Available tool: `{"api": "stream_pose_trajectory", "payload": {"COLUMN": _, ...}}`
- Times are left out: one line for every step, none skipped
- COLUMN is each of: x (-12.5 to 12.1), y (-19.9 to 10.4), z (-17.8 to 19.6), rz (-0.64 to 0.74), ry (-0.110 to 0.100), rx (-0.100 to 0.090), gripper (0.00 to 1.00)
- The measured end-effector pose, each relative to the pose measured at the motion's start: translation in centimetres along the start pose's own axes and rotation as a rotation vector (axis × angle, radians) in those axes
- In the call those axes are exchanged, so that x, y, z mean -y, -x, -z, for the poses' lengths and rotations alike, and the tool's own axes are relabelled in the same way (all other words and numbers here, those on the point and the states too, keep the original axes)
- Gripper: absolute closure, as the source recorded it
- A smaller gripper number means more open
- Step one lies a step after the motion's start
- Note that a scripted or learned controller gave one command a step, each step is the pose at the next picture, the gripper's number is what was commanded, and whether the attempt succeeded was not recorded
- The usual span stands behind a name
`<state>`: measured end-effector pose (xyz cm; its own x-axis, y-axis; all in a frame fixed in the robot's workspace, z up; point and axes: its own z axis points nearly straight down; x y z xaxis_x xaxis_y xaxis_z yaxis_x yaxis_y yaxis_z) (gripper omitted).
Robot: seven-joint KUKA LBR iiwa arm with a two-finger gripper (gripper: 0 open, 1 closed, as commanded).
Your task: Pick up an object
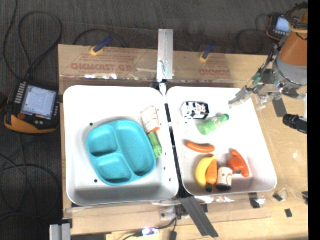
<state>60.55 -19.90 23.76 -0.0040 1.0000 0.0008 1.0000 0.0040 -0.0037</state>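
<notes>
Right bin [265,149], lower frame: a loose cluster of toy food lies against the near wall, probably tumbled there, comprising a glossy yellow banana [202,169], a carrot [212,172], a small red-and-white can [224,178] and an orange bottle [239,164], all touching or just beside one another. Above these, apart, lies a smooth curved sausage [200,146]. Left bin [75,109], mid frame: a teal plastic tray [120,151] with three compartments, flat on the floor; a green tube [156,144] and a white carton [149,117] are wedged between tray and dividing wall. Right bin, upper part: a green bottle [212,124] lies on its side just beside a black-and-white box [194,110]; either is a likely pick. Upper right: the gripper [240,98] hangs over the bin's far right corner, fingers parted, holding nothing.
</notes>
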Motion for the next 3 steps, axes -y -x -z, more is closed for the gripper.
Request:
{"api": "stream_pose_trajectory", "payload": {"x": -2.1, "y": -3.7, "z": -13.3, "rz": -0.013, "ry": -0.001, "rx": 0.001, "gripper": 0.00}}
{"api": "stream_pose_trajectory", "payload": {"x": -2.2, "y": -3.8, "z": -12.5, "rz": -0.010, "ry": -0.004, "rx": 0.001, "gripper": 1.00}}
{"api": "stream_pose_trajectory", "payload": {"x": -4.0, "y": -8.0, "z": -2.8, "rz": 0.088, "ry": 0.001, "rx": 0.001, "gripper": 1.00}}
